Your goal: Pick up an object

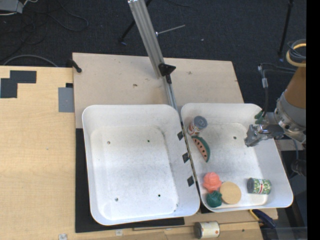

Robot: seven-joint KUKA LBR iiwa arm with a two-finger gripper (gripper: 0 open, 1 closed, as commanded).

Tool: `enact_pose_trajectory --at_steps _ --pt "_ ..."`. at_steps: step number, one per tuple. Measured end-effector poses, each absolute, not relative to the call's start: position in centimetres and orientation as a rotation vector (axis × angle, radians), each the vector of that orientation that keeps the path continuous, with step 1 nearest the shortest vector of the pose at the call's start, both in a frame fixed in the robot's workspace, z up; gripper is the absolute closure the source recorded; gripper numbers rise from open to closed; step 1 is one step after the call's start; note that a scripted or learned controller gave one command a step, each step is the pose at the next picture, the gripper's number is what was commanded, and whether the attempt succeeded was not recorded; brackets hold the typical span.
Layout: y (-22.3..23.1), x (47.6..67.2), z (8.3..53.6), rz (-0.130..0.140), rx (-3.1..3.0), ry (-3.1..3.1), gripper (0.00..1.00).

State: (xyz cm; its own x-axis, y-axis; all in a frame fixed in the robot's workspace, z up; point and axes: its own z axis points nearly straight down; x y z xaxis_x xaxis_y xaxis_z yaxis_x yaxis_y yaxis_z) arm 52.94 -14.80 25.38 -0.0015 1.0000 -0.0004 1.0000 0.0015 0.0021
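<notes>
Seen from above at a slant: two shallow white bins side by side on a pale wooden table (125,81). Left bin (100,119) speckled with dark specks on its floor. Right bin (280,169) holding six small things. Near its left wall, a small can with a grey lid (197,125), lying tilted, lid end toward the upper right, long axis running from lower left to upper right. Just below and nearly touching it, a curved watermelon-slice toy (202,149), green rind and red flesh, long axis running from upper left to lower right. Toward the bin's near edge, a pink-orange lumpy ball (212,181), a dark green lump (214,199) just below it, and a flat tan disc (231,193) beside both. Well right of those, a green and white can (259,186) lying on its side, long axis roughly left to right. Gripper (251,136) over the right bin's upper right part, reaching in from the right, nothing visibly between the jaws; whether spread or closed, cannot tell.
</notes>
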Motion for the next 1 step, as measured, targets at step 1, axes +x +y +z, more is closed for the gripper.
enact_pose_trajectory --at_steps 1 --pt "-10.56 52.80 24.69 -0.002 2.221 2.228 1.00"
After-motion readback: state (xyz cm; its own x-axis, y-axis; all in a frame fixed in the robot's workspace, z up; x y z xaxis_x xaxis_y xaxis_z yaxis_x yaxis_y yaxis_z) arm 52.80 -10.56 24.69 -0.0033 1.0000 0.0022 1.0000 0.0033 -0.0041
